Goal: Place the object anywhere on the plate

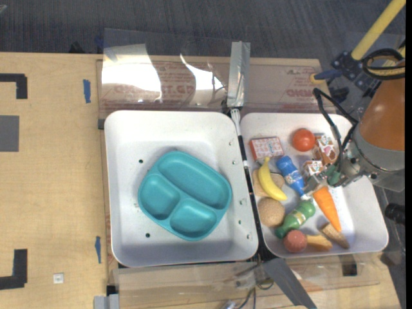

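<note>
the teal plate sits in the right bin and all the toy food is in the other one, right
Not quite: the camera view shows the teal plate in the left bin, nothing on it. The toy food, such as the banana and carrot, is in the right bin.

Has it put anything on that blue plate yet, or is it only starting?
Only starting, it seems. Done: nothing; the teal plate in the left bin carries no object. In hand: the end effector is down in the right bin among the toy food, near the orange carrot; I cannot tell whether it grips anything. Left: pick an item, carry it across, set it on the plate.
</note>
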`<state>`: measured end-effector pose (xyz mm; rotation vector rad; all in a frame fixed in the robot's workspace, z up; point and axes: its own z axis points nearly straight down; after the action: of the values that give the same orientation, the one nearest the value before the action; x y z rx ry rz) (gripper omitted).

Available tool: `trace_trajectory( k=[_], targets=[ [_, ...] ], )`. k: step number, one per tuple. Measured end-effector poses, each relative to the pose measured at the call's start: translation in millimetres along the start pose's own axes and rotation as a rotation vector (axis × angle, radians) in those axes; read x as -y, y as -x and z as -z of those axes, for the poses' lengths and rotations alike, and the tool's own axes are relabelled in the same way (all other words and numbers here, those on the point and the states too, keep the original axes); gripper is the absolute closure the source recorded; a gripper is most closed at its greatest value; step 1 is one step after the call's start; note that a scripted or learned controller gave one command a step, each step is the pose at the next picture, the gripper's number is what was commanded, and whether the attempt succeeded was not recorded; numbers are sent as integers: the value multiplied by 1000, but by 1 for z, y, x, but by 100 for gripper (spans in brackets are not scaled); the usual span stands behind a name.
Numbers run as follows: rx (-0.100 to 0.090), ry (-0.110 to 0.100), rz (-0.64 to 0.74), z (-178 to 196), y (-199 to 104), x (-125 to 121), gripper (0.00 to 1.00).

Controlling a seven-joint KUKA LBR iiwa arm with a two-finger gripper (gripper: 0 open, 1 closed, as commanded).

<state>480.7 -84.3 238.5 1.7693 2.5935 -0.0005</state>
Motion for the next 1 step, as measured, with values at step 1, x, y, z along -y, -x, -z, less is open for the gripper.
trace_trajectory(
  k=[1],
  targets=[
    [-2,0,128,-38,-64,-75,100]
  ],
)
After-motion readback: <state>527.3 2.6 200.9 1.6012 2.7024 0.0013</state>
